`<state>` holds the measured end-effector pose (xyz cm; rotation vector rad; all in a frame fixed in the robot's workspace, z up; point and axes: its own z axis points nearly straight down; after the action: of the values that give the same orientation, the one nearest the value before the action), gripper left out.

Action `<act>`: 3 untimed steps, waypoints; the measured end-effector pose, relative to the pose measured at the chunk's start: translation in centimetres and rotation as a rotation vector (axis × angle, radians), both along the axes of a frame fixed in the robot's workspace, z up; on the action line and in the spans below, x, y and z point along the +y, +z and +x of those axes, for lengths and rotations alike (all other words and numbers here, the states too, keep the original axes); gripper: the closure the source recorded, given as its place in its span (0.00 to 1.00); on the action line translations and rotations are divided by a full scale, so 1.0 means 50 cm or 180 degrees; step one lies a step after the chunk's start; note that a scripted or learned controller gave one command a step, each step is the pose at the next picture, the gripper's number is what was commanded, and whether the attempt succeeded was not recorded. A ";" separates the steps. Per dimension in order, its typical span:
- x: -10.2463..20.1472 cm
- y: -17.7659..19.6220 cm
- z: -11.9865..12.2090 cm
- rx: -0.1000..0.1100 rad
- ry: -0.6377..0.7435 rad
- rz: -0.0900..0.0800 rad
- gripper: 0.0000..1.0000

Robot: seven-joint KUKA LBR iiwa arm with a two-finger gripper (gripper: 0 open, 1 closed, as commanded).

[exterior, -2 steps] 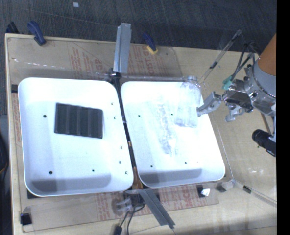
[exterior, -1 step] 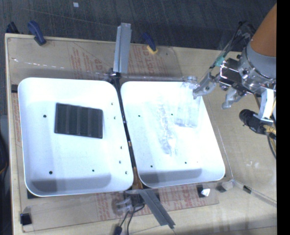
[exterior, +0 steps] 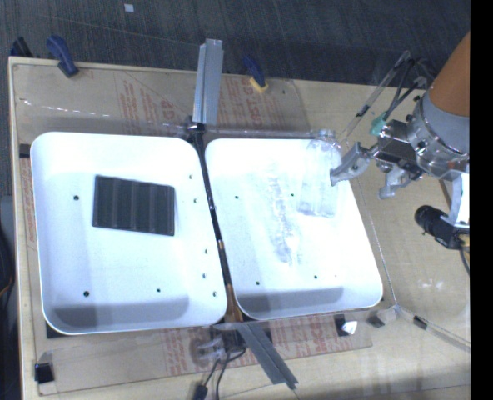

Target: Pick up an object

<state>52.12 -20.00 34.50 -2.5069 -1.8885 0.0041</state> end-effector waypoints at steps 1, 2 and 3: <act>-0.007 0.018 -0.070 -0.0005 -0.0139 0.0000 0.00; -0.004 -0.077 -0.087 -0.0007 0.0222 -0.0003 0.00; -0.003 0.013 0.057 -0.0009 -0.0024 -0.0003 0.00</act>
<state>54.96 -20.16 35.17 -2.5159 -1.8806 0.0018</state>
